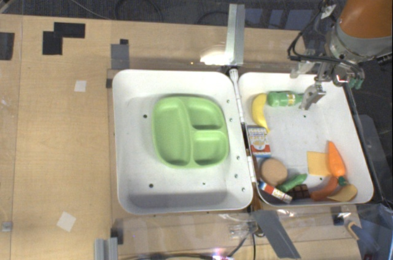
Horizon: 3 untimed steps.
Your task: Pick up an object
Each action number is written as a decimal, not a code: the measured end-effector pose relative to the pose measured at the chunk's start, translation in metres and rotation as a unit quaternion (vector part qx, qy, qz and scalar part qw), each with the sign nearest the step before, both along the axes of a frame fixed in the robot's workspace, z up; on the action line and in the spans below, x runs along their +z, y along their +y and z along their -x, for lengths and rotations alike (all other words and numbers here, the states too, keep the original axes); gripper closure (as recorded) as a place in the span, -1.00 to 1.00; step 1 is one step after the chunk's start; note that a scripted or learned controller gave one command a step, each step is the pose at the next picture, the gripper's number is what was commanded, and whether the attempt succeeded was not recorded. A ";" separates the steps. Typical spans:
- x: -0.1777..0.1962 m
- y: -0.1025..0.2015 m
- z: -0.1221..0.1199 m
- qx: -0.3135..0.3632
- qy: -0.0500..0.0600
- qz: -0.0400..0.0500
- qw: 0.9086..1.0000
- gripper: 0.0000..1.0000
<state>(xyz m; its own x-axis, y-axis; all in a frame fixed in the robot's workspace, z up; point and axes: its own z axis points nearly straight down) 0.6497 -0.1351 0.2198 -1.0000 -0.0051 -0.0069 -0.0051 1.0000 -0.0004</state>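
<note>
— Green plastic, mostly: we see a pale green divided plate (188, 131) lying flat in the middle of the left white bin (132, 191). What do we have in the right white bin (362, 148)?

— At its 12 o'clock lies a green bottle with a white cap (283, 98) on its side, and a yellow banana (259, 110) curves just beside it, toward 10 o'clock. The gripper (313, 94) hangs next to the bottle's capped end, on the arm (362, 13) with the orange band that comes in from 2 o'clock.

— Is the gripper pinching anything?

— We see nothing between its fingers; they point down over bare bin floor, and whether they are spread or pressed together we cannot tell.

— And lower down?

— A small red, white and blue carton (258, 141) sits below the banana. At 6 o'clock we find a brown rounded lump (274, 171), a green marker-like stick (295, 181) and a dark red piece (323, 189) crowded together. An orange carrot (335, 158) stands at 4 o'clock, touching a flat yellow square (317, 163).

— The wooden worktop (55, 148) around the bins carries black patches (61, 36) at 10 o'clock.
</note>
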 end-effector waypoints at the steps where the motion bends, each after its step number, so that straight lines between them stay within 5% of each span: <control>1: -0.120 0.020 0.064 0.047 0.000 0.000 0.999 -1.00; 2: -0.129 0.042 0.088 0.136 -0.007 0.004 0.991 -1.00; 3: -0.132 0.031 -0.005 0.211 -0.003 0.002 0.977 -1.00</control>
<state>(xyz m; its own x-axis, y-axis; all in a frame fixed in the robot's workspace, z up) 0.6543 -0.1037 0.0877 -0.9088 -0.4171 -0.0124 -0.4171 0.9088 -0.0050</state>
